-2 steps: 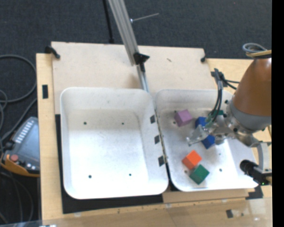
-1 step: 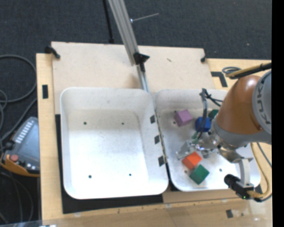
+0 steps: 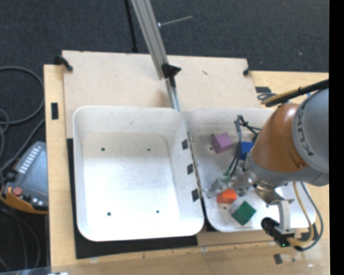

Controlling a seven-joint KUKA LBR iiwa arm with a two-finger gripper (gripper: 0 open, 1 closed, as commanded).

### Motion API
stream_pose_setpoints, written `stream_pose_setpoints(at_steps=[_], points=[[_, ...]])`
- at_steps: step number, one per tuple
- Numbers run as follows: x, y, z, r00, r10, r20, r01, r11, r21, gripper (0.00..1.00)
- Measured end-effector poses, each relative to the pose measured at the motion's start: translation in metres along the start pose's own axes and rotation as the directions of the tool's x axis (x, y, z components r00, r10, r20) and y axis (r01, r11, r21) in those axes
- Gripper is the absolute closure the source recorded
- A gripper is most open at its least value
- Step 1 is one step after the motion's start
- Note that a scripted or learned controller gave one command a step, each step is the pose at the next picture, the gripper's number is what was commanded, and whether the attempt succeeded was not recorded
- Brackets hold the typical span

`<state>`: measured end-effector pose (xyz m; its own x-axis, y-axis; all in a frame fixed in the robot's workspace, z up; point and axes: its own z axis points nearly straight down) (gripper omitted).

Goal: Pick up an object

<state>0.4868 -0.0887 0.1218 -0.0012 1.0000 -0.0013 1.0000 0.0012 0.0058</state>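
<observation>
Your gripper [image 3: 221, 185] hangs low in the right bin [image 3: 202, 119], just beside the orange block [image 3: 226, 197]; I cannot tell its state. You look ready to grab, so it needs to close on that block, with the green block [image 3: 243, 212] close by.

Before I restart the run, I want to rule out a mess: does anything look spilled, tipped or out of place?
Nothing stands out. The purple block, blue block, orange object and green block all lie inside the right bin, none over its rim. The left bin sits square beside it. The arm hangs over the right bin.
</observation>
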Motion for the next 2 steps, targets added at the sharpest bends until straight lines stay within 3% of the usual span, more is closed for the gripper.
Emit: stream_pose_setpoints(at_steps=[1, 2], points=[[0.001, -0.001, 0.003, 1.0, 0.004, -0.001, -0.004, 1.0, 0.004, 0.0], [-0.001, 0.0, -0.008, 1.0, 0.007, 0.001, -0.007, 1.0, 0.0, 1.0]])
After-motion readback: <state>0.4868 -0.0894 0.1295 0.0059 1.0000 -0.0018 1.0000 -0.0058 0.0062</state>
